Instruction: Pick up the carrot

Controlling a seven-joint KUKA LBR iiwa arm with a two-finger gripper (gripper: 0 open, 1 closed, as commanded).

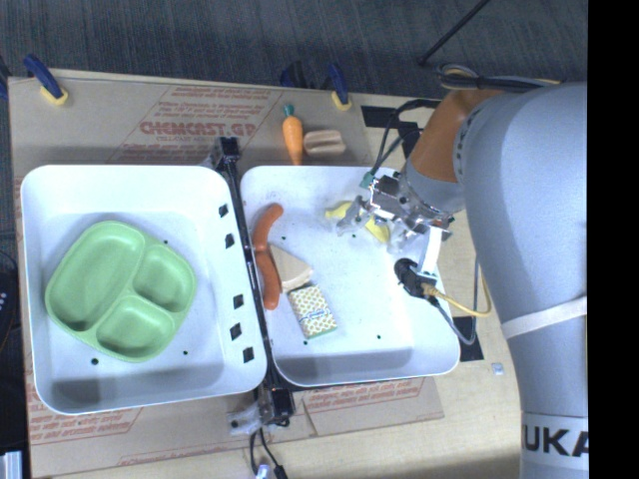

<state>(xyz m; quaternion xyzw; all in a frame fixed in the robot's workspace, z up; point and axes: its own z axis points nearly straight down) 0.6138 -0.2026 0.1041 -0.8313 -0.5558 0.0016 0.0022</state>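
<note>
The carrot, orange with a green top, lies on the cardboard just behind the right bin, outside it and next to a small bun. My gripper is down inside the right bin near its back right part, over a yellow item that is partly hidden under it. The carrot sits well up and to the left of the gripper, apart from it.
In the right bin lie two orange-red sausages, a tan wedge of bread and a small patterned box. The left bin holds a green divided plate. Black clips line the divider between the bins.
</note>
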